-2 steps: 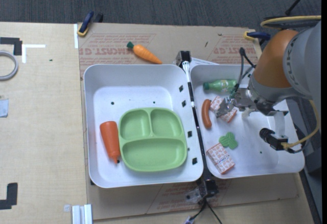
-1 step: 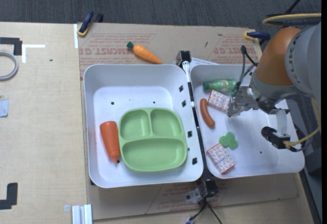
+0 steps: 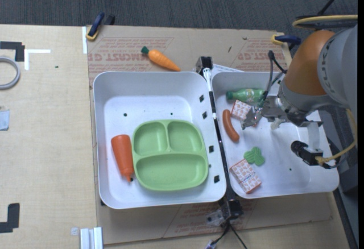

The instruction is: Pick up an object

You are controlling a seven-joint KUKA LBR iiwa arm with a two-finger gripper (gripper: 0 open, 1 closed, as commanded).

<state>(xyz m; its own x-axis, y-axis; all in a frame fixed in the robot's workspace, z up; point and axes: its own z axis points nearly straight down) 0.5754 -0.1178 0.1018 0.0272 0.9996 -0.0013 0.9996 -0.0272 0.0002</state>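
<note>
Closest to the lens is the grey arm with the orange band [image 3: 310, 69], coming in high from the right over the right-hand shallow white bin [image 3: 296, 182]. Its two-finger gripper [image 3: 253, 119] sits low in the far-left part of that bin. Honestly it's just a shiny tangle from this angle, so I can't tell if it's open or closed, and I don't see anything clearly caught in it.

Right up against it on the far-left side is a small red-and-white patterned carton [image 3: 240, 108], touching or very nearly. Just beyond that lies a green plastic bottle [image 3: 245, 94] on its side by the far wall. To the left of the gripper there's a reddish-orange sausage [image 3: 231, 125] lying at a slant. Nearer in, a little green leafy-shaped toy [image 3: 255, 156], then a second red-and-white carton [image 3: 245, 176] by the near-left corner.

The left white bin [image 3: 108, 94] has a green three-compartment plate [image 3: 170, 157] with an orange-red cylinder [image 3: 122, 156] just beside its left edge. Out on the cardboard past that bin lies an orange toy carrot with a green top [image 3: 161, 59].
</note>
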